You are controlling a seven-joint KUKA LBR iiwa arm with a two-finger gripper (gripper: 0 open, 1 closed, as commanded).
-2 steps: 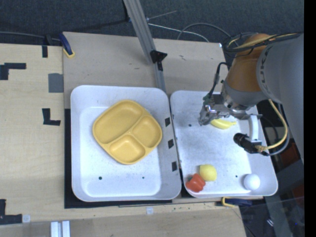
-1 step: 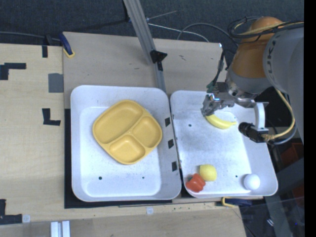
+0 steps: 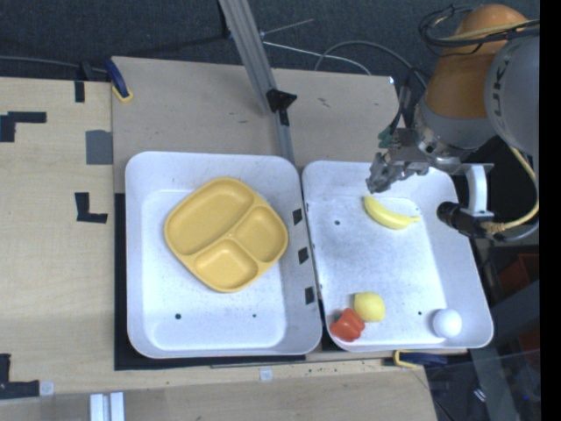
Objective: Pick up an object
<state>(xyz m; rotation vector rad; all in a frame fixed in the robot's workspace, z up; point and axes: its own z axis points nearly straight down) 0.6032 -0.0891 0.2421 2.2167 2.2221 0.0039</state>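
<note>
Camera view, banana just below fingers, right bin

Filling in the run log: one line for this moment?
gripper: over right bin, far end | nearest: banana | held: nothing seen | left bin: yellow tray

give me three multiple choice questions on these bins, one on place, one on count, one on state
1. Where does the yellow three-compartment plastic tray lie?
A. left bin
B. right bin
C. bench

2. How many loose items lie in the right white bin?
A. two
B. four
C. six

3. The gripper is
A. above the bin's far end by the yellow toy banana
B. resting on the tray
C. over the white ball

Answers: 1 A, it sits in the left white bin. 2 B, banana, yellow lemon, red-orange piece, ball. 3 A, it sits just above the banana.
</note>
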